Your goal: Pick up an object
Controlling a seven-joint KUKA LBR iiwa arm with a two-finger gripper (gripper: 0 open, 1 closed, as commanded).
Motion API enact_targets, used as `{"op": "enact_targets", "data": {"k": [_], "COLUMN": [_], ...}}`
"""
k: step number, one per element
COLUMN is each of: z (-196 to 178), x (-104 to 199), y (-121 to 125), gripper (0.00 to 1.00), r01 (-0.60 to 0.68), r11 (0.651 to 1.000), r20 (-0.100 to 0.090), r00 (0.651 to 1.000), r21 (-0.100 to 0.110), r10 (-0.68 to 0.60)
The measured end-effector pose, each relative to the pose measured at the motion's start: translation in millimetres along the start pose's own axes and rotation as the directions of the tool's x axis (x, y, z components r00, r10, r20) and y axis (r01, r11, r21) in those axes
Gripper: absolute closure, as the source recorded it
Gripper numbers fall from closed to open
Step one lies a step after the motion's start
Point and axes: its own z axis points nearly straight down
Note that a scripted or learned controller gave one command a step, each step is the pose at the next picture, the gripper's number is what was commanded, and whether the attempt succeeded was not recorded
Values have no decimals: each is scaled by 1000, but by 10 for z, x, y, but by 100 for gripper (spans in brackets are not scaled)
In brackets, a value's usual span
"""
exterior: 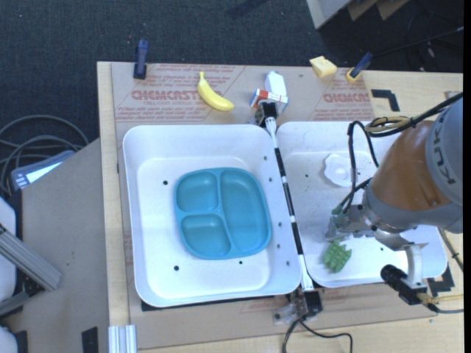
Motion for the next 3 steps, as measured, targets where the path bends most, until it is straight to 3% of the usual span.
{"op": "enact_targets", "data": {"k": [1,2,3], "z": [0,-178,-354], "x": [0,-124,-42], "y": [0,3,3], "gripper": [0,0,0], "r01": [0,0,2], "r11": [1000,1000,1000], "r20": [0,1,1], "r00": [1000,1000,1000], "r21": [0,-2,-2], "r10": [0,0,-2]}}
